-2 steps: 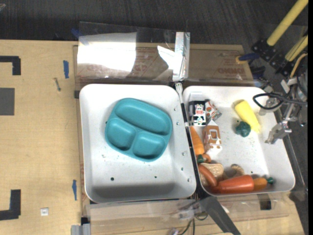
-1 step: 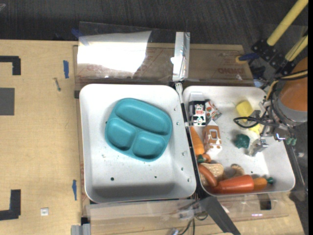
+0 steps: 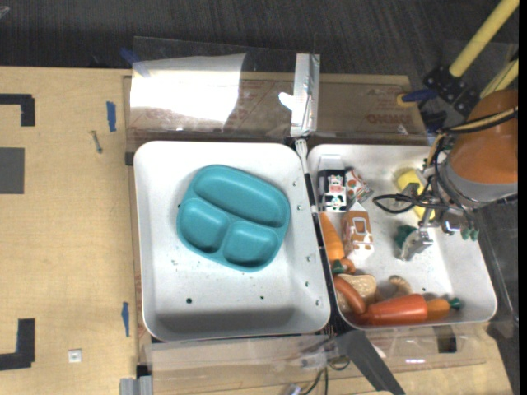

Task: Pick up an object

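Grey metal of the gripper sits low in the right bin, at the right-centre of its floor, below a tangle of black cable and the orange band of the arm. From this angle it cannot be told whether anything is held or how the tool is set; a small dark green piece lies just beside the tip on its left. A yellow object sits behind the cables toward the bin's far side. Left of the tool, a small printed carton lies tilted, with another printed box at the far left corner. An orange carrot runs along the left wall. Along the near wall lies a large carrot with a green end, with a reddish sausage-like item and a tan lump close by. Left bin bears a teal divided plate, well apart from the gripper.
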Robot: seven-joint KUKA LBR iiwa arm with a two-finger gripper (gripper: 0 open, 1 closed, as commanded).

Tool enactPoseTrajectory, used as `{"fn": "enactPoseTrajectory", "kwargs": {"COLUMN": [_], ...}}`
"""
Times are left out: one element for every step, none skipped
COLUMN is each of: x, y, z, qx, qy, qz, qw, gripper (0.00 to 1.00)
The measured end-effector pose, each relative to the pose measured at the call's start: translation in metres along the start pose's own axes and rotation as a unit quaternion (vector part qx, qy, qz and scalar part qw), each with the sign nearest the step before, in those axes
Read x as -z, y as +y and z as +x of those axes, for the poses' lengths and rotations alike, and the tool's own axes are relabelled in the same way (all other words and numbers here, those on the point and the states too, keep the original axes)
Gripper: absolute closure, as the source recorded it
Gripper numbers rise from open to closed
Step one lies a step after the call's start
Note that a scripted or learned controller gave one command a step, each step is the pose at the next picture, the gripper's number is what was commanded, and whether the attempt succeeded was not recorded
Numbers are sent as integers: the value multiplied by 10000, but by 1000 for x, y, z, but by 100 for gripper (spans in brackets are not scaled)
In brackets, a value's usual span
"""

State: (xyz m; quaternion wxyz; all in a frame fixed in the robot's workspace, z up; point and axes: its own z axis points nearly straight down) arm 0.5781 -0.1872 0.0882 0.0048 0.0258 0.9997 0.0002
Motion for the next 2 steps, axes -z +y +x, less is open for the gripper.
{"fn": "enactPoseTrajectory", "kwargs": {"x": [1, 2], "y": [60, 74], "z": [30, 28], "qx": [945, 876], "qy": [-13, -16], "qz": [5, 42], "qw": [9955, 9961], "gripper": [0, 0]}}
